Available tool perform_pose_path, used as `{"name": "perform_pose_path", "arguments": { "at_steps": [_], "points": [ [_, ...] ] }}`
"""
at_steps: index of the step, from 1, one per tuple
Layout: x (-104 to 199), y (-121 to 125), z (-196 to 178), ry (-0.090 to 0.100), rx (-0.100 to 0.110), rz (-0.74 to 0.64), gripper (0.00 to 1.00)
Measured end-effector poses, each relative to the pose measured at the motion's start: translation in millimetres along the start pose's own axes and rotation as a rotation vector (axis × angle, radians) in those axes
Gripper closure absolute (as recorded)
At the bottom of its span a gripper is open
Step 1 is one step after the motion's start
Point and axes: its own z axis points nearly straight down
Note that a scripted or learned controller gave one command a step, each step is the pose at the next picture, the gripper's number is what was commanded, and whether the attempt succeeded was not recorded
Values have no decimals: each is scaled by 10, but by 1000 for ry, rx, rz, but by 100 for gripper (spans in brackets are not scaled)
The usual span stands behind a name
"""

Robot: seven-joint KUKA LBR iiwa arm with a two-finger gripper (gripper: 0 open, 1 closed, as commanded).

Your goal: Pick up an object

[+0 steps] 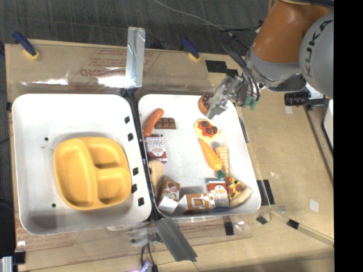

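Observation:
My gripper (215, 107) hangs over the far right corner of the right bin (184, 103), tilted down to the left. A small brown-red round toy (203, 102) lies right beside its tip, touching or nearly so; I cannot tell whether it is gripped. Just below sits a yellow round toy with red spots (206, 128). Further down lie an orange carrot (210, 154) and a waffle piece (223, 158). A red sausage (153, 121) and a chocolate bar (165, 123) lie at the bin's far left.
The left bin (28, 112) holds a yellow divided plate (92, 170). Along the right bin's near edge stand several small cartons (195, 200) and a pizza slice (238, 189). A small packet (156, 147) and a bread roll (156, 171) lie by the divider.

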Motion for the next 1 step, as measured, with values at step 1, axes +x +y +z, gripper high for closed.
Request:
{"name": "perform_pose_path", "arguments": {
  "at_steps": [1],
  "points": [
    [838, 367, 366, 8, 3, 371, 100]
  ]
}}
